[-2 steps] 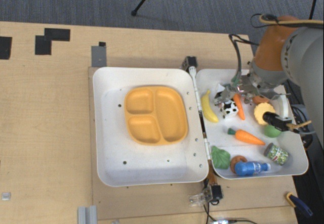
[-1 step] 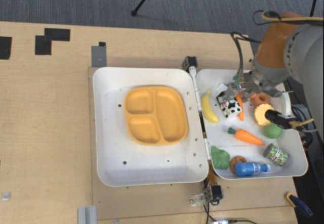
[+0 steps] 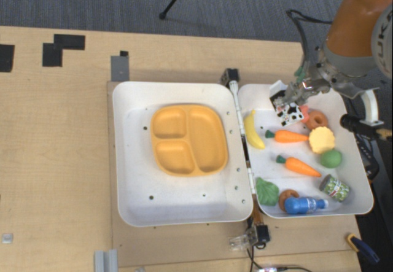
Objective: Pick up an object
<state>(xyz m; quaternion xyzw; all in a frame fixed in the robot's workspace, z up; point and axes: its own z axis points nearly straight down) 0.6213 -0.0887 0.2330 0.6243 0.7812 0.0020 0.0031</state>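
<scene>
My gripper (image 3: 296,94) hangs over the far end of the right bin (image 3: 362,200), under the grey and orange arm. Directly beneath and touching it in the view is a black-and-white patterned object (image 3: 287,109); whether it is gripped is unclear. Close by lie a pink-brown donut (image 3: 317,120), a yellow lumpy fruit (image 3: 321,140), a green lime (image 3: 331,158), two carrots (image 3: 290,137) (image 3: 298,167) and a banana (image 3: 253,129) along the bin's left wall.
The near end of the right bin holds a green leafy toy (image 3: 266,191), a blue bottle (image 3: 304,205), a brown ring (image 3: 288,196) and a green can (image 3: 334,188). An orange divided plate (image 3: 186,140) lies in the left bin (image 3: 132,203).
</scene>
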